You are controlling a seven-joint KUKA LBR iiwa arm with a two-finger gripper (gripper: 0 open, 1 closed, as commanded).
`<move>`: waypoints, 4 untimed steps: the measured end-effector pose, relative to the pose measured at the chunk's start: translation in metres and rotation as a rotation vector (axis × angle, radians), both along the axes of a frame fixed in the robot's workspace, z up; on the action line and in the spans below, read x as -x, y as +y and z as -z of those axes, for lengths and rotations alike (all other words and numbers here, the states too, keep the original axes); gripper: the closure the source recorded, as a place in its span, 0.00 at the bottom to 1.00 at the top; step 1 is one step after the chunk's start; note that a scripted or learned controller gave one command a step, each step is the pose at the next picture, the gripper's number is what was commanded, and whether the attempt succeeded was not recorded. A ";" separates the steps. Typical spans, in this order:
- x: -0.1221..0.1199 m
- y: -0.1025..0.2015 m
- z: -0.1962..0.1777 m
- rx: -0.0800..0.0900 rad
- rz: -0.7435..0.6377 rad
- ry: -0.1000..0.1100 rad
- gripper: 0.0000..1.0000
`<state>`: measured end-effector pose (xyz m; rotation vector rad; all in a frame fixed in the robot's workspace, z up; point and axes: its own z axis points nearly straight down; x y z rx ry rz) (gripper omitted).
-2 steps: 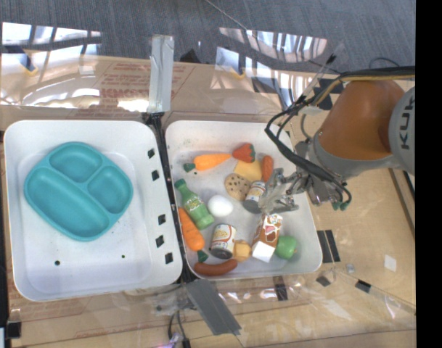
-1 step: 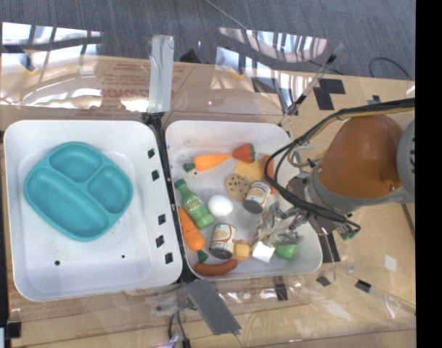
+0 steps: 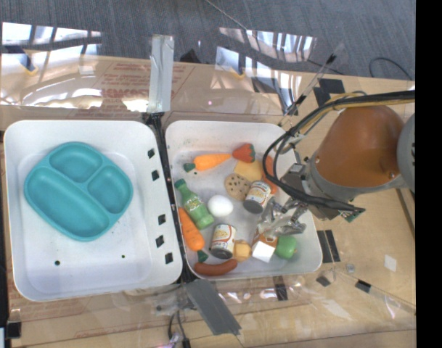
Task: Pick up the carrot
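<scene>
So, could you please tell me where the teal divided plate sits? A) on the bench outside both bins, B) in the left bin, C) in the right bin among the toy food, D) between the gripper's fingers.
B: the teal divided plate lies flat in the left bin, while the carrot and the other toy food are in the right bin.

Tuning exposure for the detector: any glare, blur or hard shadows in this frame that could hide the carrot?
Camera view: bright window glare streaks the clear sheeting behind the bins, none on the carrot, which is evenly lit and fairly sharp; the right bin has soft shadows; the gripper looks cluttered and slightly soft; the teal plate is clean, no hotspots.
</scene>
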<state>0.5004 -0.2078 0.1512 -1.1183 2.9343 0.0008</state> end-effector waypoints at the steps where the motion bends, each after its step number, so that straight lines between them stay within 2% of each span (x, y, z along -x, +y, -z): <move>1: -0.017 0.000 0.010 0.000 -0.219 0.000 1.00; 2: -0.123 0.000 0.037 -0.002 -0.162 0.002 1.00; 3: -0.122 -0.001 0.036 -0.001 -0.160 0.002 0.00; 4: -0.137 0.088 0.059 -0.001 -0.150 0.000 0.00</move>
